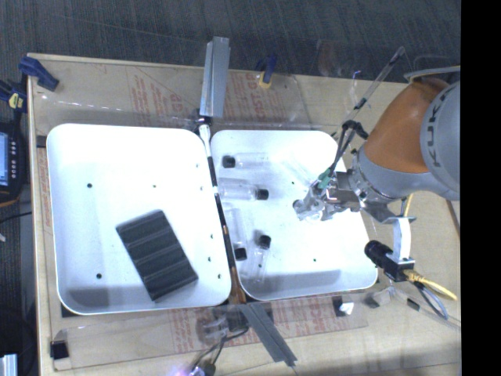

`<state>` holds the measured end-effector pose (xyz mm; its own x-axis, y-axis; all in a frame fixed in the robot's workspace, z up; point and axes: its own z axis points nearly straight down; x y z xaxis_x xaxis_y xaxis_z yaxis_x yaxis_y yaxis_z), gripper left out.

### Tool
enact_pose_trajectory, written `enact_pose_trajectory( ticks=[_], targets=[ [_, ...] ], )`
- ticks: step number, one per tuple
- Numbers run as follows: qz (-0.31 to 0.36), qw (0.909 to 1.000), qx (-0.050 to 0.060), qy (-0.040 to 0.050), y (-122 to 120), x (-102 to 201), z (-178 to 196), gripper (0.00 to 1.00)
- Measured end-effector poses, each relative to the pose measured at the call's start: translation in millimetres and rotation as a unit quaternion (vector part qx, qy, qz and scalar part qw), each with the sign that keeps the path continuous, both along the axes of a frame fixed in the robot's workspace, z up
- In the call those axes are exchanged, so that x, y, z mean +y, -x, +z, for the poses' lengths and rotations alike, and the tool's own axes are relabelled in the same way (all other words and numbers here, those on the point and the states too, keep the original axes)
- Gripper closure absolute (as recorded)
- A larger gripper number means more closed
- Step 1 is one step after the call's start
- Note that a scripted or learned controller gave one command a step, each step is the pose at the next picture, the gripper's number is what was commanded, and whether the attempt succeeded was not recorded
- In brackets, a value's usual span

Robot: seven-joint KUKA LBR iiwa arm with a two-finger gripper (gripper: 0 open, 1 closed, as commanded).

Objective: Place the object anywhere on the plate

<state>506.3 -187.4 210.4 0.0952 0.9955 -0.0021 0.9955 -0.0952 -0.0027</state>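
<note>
pincer (pixel 307 207) blurred, grip unclear; arm (pixel 423 143) cut off

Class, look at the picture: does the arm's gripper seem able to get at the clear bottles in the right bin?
Probably yes. The gripper is over the right bin, and the clear bottles lie uncovered just beside it with nothing between.

Ribbed dark grey plate (pixel 156 254), white bins (pixel 70 143)

A dark ridged plate (pixel 156 254) lies in the left bin (pixel 70 155); clear bottles (pixel 243 188) lie in the right bin (pixel 344 269).
</note>
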Motion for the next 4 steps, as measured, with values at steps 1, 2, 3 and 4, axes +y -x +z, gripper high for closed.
enact_pose_trajectory(
  ticks=[1,2,3,4],
  targets=[
    [0.04,0.9992,0.0,-0.0012,-51,98,-15,1.0],
    [0.075,0.9971,0.001,-0.0019,-126,182,-20,1.0],
    [-0.07,0.9975,0.0,-0.0009,-150,215,51,1.0],
    [-0.192,0.9815,-0.001,-0.001,-140,256,219,1.0]
  ],
)
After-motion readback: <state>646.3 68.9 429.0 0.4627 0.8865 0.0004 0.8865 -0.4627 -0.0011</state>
